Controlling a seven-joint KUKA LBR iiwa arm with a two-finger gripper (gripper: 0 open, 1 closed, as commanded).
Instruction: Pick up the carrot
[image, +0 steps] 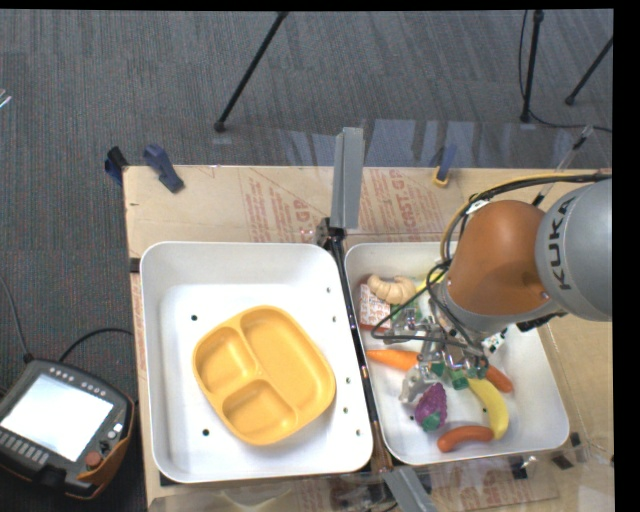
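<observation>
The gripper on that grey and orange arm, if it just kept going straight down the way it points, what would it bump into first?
Probably the purple toy, which lies just under the gripper in the right bin. The carrot sits slightly to its left. Depth is hard to judge from this slanted view.

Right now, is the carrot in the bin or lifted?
In the bin. The carrot lies flat on the right bin floor, beside the gripper, not between its fingers.

carrot (391, 359) open on left, purple toy (432, 402), banana (491, 404) crowding right
</observation>
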